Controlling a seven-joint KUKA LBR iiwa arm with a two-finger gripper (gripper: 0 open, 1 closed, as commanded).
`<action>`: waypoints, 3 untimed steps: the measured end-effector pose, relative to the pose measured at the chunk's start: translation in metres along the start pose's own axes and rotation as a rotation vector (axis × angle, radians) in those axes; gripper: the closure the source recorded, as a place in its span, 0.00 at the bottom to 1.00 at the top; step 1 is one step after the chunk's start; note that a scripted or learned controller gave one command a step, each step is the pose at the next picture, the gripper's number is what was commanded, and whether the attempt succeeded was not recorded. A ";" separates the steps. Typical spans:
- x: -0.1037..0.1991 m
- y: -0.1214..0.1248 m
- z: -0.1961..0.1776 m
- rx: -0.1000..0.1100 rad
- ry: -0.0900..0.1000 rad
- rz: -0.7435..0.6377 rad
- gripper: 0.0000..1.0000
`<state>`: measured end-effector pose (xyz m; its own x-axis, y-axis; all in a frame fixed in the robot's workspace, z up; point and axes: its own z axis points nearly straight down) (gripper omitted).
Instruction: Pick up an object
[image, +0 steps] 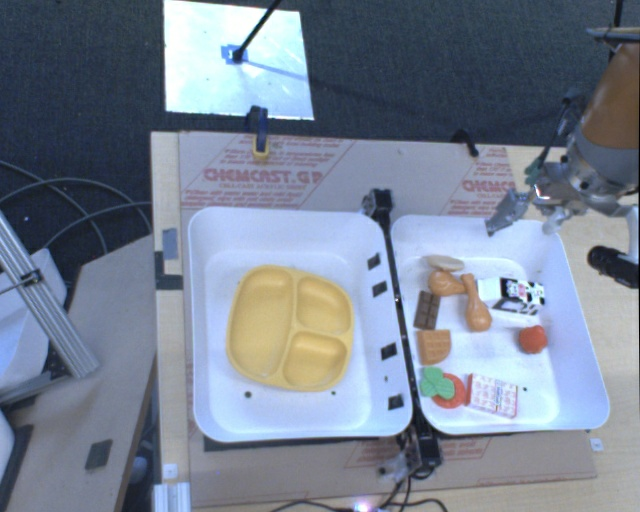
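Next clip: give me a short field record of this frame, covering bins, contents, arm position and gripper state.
left bin: holds a yellow divided plate
right bin: holds small toy food items
items in right bin: chicken drumstick, chocolate bar, orange ball, black-and-white carton, pink-and-white packet, green-and-red piece
arm: at the upper right, above the right bin's far corner
gripper: over the bin's far rim, nothing seen between its fingers; open or shut cannot be told
task status: no object picked up yet
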<state>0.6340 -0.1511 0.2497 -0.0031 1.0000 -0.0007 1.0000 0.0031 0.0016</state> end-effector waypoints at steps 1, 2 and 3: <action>0.003 -0.087 0.109 0.013 0.004 0.005 0.00; -0.019 -0.016 0.156 0.002 0.001 0.002 0.00; 0.057 0.004 0.162 -0.015 -0.022 -0.002 0.00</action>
<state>0.6376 -0.0939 0.0879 -0.0052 0.9997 -0.0223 0.9998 0.0056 0.0169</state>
